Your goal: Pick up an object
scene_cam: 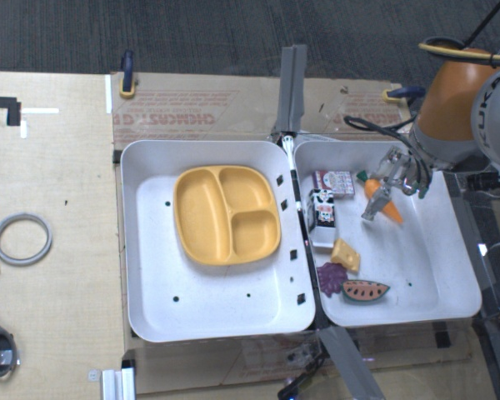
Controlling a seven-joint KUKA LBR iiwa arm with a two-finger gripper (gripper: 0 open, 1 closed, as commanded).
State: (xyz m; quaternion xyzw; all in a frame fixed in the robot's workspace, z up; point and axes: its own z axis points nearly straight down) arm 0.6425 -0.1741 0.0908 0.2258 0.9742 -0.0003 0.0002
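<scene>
Orange carrot (pixel 384 201) in right bin (pixel 450 265) | pincer (pixel 382 200) over it | grip state: cannot tell

You saw the end effector (pixel 389 192) low over the right bin (pixel 437 265), at the carrot (pixel 383 202) near the bin's far side; whether it gripped the carrot was unclear. Left of it lay a small carton (pixel 334 182) and a cow-print box (pixel 322 210), with a cheese wedge (pixel 346 255), grapes (pixel 331 277) and a watermelon slice (pixel 365 290) nearer. The left bin (pixel 150 290) held a yellow divided plate (pixel 227 215). A tape roll (pixel 20 238) sat on the counter (pixel 50 165) at the far left.
</scene>
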